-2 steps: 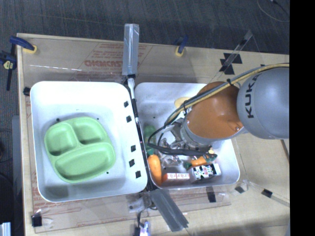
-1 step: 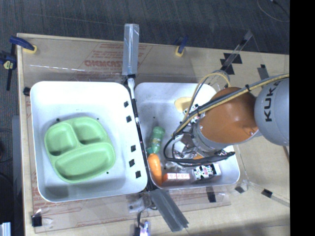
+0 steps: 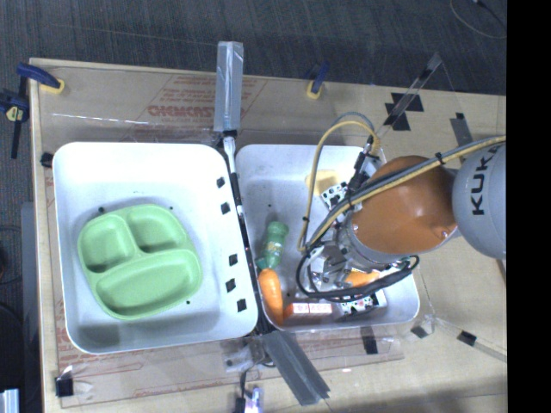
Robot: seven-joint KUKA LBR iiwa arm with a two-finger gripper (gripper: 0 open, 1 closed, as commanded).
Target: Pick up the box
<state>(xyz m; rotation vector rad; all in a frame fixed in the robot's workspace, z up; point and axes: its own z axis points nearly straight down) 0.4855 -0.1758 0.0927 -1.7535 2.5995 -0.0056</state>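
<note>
Your arm point(image 3: 405, 209) is down in the right bin point(image 3: 267, 166), wrist and cables covering the claw point(image 3: 340, 269), so I honestly can't tell its state; the box point(image 3: 312, 310) looks like that dark flat one along the near wall, just beside the carrot point(image 3: 271, 291); green bottle point(image 3: 274, 241) sits above it; left bin point(image 3: 69, 166) has a green divided plate point(image 3: 138, 261).

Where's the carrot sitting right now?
The carrot lies in the right bin, against its left wall near the front corner, just below the green bottle and left of the gripper.
</note>
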